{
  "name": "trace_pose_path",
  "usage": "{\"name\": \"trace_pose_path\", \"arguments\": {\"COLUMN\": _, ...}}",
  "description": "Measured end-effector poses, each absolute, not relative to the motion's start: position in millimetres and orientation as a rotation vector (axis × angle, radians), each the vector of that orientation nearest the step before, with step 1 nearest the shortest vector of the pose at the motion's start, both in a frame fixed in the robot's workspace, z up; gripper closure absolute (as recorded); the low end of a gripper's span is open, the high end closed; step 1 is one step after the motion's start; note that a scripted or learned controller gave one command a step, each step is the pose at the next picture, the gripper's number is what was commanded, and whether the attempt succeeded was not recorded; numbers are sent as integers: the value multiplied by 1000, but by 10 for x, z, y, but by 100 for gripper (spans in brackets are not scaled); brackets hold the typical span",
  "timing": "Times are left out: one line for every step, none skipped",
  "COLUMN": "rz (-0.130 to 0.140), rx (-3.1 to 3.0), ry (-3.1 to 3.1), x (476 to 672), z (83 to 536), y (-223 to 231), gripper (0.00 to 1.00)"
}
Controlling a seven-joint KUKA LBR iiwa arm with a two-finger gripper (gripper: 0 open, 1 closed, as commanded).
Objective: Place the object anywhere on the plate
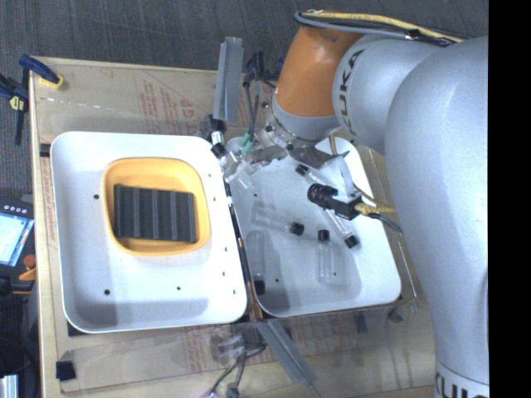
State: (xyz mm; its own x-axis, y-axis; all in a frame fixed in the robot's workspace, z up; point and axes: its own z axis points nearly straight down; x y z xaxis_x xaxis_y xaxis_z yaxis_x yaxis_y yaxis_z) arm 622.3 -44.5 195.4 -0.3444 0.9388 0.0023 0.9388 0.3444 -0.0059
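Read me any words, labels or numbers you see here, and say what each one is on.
"KU": black letters at the bottom of the grey arm, cut off by the frame edge.
Red print on the bench board: too faint to read.
Small screen at the left edge: too blurred to read.

A wooden bench [133, 98] with red printing on its top stands on dark grey carpet [124, 15]. A blue clamp [40, 70] grips its upper left corner. At the left edge sits a small lit screen [12, 237]. Light falls evenly from above.
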Motion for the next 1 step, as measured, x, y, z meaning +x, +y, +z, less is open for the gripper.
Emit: {"name": "trace_pose_path", "arguments": {"rz": 2, "rx": -1554, "ry": -2730, "x": 6567, "z": 2255, "y": -140, "gripper": 100}}
